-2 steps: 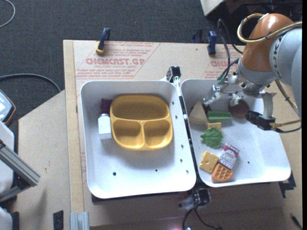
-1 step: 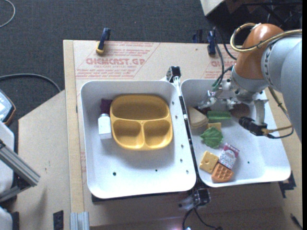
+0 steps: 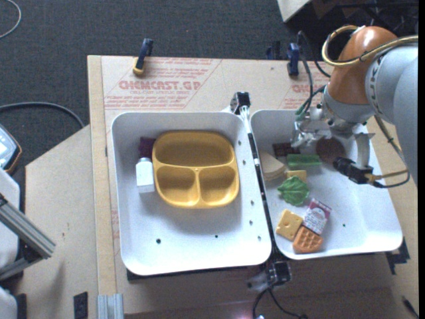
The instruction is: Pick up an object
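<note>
My gripper hangs low over the back of the right bin, under the orange-banded wrist. Just below it lie a dark brown piece and a green block, with a brown round piece at their right. Nearer the front of this bin lie a small yellow block, a green leafy piece, a beige wedge, a cheese slice, a waffle and a small pink carton. I see nothing lifted off the bin floor.
The left bin holds a yellow divided plate, a white bottle and a dark maroon piece. A black cable with a connector trails from the wrist over the right bin. A ridge divides the bins.
</note>
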Robot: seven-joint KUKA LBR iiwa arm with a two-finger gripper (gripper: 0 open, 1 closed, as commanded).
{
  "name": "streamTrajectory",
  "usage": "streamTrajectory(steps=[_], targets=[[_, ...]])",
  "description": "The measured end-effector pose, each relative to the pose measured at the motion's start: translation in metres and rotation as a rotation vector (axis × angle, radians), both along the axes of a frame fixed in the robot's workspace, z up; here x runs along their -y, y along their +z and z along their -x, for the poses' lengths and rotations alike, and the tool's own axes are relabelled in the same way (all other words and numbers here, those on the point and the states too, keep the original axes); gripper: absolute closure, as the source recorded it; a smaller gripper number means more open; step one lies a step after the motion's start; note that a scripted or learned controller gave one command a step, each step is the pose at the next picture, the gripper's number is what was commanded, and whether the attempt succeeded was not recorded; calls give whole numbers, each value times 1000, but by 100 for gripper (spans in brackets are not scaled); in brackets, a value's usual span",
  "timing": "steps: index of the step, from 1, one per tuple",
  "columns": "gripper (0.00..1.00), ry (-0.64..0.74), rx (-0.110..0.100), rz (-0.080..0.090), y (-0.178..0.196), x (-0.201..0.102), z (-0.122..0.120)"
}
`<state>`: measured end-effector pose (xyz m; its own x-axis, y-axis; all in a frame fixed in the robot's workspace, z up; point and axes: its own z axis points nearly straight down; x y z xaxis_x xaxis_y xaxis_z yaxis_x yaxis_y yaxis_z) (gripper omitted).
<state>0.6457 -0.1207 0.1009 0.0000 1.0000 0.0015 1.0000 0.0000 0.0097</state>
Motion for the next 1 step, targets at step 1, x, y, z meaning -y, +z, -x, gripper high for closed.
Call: streamTrajectory(steps=[1], targets=[[100, 1, -1, 3, 64, -5, -2]])
